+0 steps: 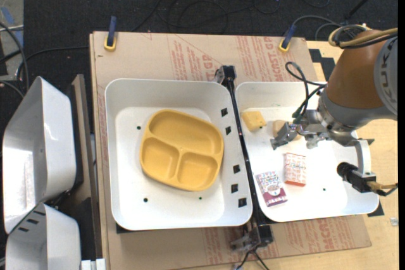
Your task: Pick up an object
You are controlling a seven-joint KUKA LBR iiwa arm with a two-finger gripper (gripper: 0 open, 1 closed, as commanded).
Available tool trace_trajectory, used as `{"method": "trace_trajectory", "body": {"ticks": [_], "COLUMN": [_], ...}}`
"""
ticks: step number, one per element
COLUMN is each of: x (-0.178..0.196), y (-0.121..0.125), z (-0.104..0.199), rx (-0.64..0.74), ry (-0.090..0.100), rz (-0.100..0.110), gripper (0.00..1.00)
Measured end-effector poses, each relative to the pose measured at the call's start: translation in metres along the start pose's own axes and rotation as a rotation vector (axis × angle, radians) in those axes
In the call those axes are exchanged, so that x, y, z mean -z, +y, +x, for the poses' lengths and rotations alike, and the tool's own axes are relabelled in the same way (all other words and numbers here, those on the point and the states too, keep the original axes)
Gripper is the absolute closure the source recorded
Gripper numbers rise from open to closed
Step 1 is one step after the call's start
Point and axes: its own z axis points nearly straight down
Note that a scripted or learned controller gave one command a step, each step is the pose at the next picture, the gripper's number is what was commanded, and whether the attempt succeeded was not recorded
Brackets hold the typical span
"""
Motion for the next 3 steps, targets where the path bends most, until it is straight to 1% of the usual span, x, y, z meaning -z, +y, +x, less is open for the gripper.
{"method": "trace_trajectory", "body": {"ticks": [1, 2, 3], "x": [-0.062, -0.048, 0.007], "y": [-0.005, -0.004, -0.011], "z": [0.007, 0.006, 0.000], "rx": [-0.001, -0.003, -0.002], "ry": [0.001, 0.000, -0.001], "rz": [0.002, -0.004, -0.008], "gripper": [0.00, 1.00, 1.00]}}
